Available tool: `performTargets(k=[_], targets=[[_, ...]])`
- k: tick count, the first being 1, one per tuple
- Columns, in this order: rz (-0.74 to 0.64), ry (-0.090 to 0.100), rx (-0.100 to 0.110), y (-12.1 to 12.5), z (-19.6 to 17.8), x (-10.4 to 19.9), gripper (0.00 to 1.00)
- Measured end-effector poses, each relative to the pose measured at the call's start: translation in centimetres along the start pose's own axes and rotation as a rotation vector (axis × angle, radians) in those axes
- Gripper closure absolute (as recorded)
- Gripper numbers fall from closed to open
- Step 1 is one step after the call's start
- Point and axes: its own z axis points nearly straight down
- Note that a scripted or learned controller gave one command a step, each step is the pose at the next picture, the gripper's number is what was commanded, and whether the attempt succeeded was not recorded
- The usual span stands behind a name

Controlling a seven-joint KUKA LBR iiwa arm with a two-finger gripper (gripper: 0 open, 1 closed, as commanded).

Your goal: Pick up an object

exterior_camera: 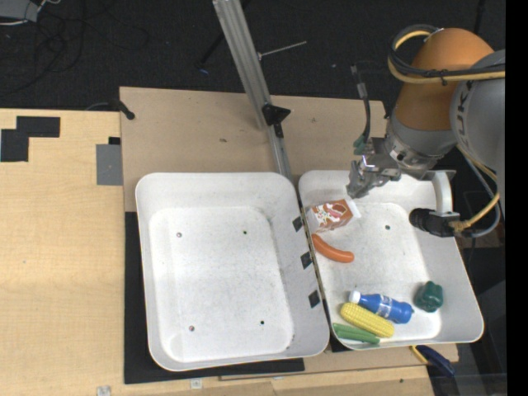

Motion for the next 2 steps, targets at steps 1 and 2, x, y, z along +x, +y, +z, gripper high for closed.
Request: performTargets(k=[1,2], targets=[[0.002,-0.002,-0.001,-3.3,-0.2,3.6,1.0],[-0.001,0.001,0.0,-5.8,-1.6,8.1,1.0]])
